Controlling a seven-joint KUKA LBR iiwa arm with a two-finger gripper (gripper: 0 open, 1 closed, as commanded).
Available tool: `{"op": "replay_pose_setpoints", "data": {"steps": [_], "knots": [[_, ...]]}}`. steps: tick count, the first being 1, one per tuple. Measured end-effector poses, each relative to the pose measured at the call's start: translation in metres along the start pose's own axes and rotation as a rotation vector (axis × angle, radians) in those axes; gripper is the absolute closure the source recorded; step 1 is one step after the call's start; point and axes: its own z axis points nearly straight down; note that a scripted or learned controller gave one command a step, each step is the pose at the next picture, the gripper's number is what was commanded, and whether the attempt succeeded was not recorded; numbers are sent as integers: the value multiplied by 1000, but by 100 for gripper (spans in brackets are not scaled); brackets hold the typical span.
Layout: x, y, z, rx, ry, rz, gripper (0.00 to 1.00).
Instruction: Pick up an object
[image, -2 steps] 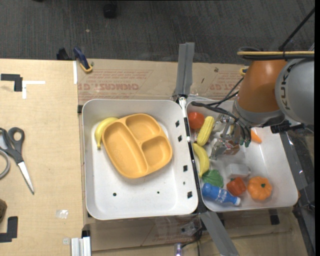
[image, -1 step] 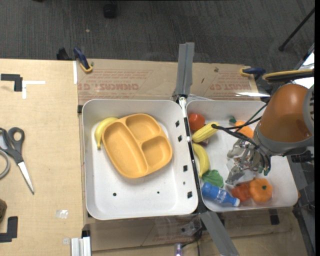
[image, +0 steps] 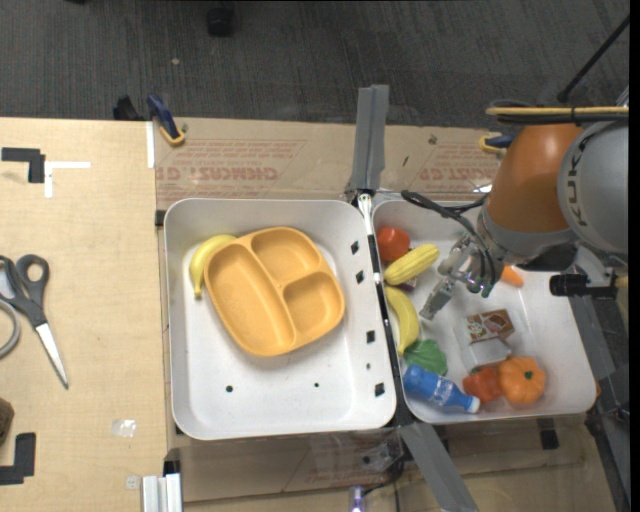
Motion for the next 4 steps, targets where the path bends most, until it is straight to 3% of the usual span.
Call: {"op": "replay_pose_setpoints", "data": {"steps": [1, 2, 3, 4], "knots": [[-59, -1, -1, 0, -1, -46, 0], [-46, -35, 0, 1, 2, 55, 0], [-19, -107, 0, 0, 2, -87, 0], [16, -125, 1, 0, 3, 86, 0]]}}
